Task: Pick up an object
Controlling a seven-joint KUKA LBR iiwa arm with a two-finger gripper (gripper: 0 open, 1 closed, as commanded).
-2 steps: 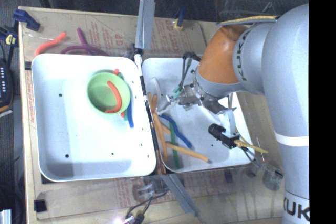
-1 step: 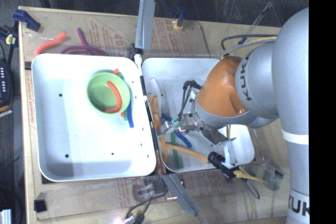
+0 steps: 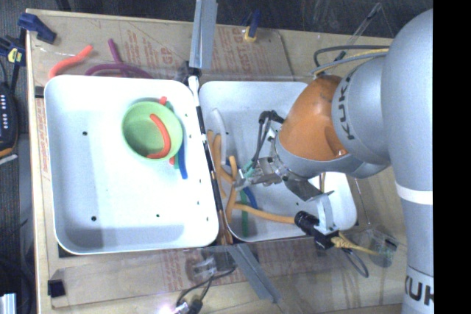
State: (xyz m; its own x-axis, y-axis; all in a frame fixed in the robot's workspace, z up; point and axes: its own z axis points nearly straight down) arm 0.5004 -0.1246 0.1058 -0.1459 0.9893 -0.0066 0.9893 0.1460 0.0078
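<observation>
hovering end effector (image 3: pixel 241 176) | over yellow tube (image 3: pixel 259 213) | right bin (image 3: pixel 243 95)

Bright, even overhead light washes the left bin (image 3: pixel 81 180) nearly featureless white, a soft shadow lies along its near wall, and fine detail is slightly blurred.

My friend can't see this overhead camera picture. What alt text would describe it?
A grey robot arm with an orange band reaches from the right down into the right-hand white bin, its gripper low among some thin items there. The left bin holds a green bowl with red and blue sticks.
</observation>
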